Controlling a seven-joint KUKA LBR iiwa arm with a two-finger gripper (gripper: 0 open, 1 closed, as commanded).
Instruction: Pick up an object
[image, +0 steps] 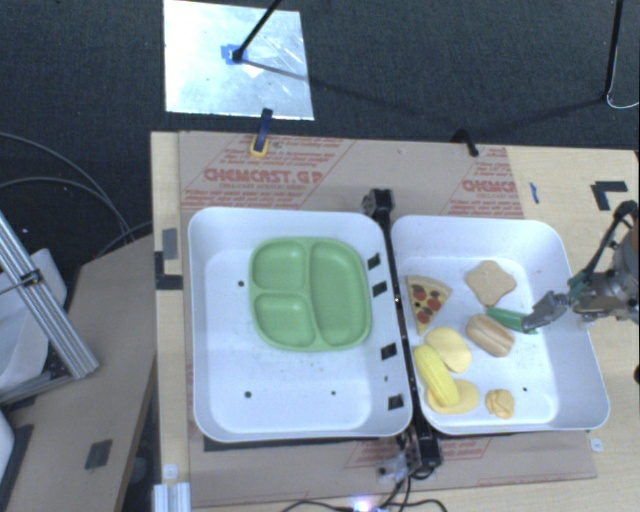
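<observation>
The right bin (575, 385) holds several toy foods: a pizza slice (427, 299), a tan bread slice (489, 282), a hot-dog bun (490, 335), a green piece (505, 318), a corn cob (436, 374), two pale yellow pieces (449, 349) (457, 397) and a small brown pastry (499, 403). My gripper (543, 311) reaches in over the bin's right wall and sits low, at the right end of the green piece. Whether it touches that piece is unclear.
The left bin (215, 380) carries a green divided plate (308, 293). A black divider with clips (396, 300) runs between the bins. The arm's wrist (610, 290) hangs over the right bin's right rim. Cardboard (330, 165) lies under both bins.
</observation>
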